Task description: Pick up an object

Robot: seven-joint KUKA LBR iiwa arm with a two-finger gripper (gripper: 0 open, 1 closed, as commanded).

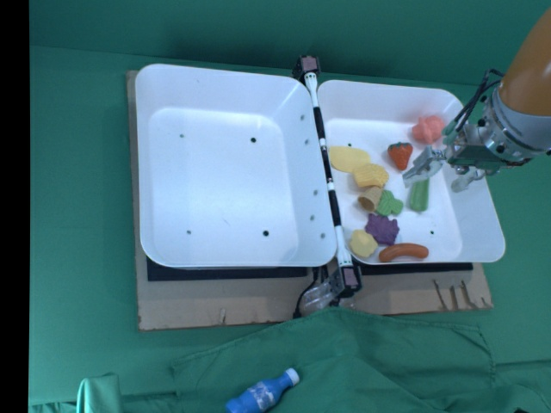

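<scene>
Camera view. Right bin (482, 231): toy foods, among them a green piece (419, 196), strawberry (399, 154), pink lump (427, 129), sausage (403, 252). Gripper (437, 169): poised over the green piece, fingers spread, holding nothing. Advice: descend straight so the fingers straddle that piece alone, clear of the strawberry. Left bin (172, 93): white. Blue bottle (262, 392) on the cloth: label illegible.

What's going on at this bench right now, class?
A robot arm reaches in from the right over the right bin, which holds a scatter of toy foods. Its claw hangs just above a green piece, near a strawberry and a pink piece. Nothing can be seen between its fingers, so no pick is made yet. The left bin sits alongside.
</scene>
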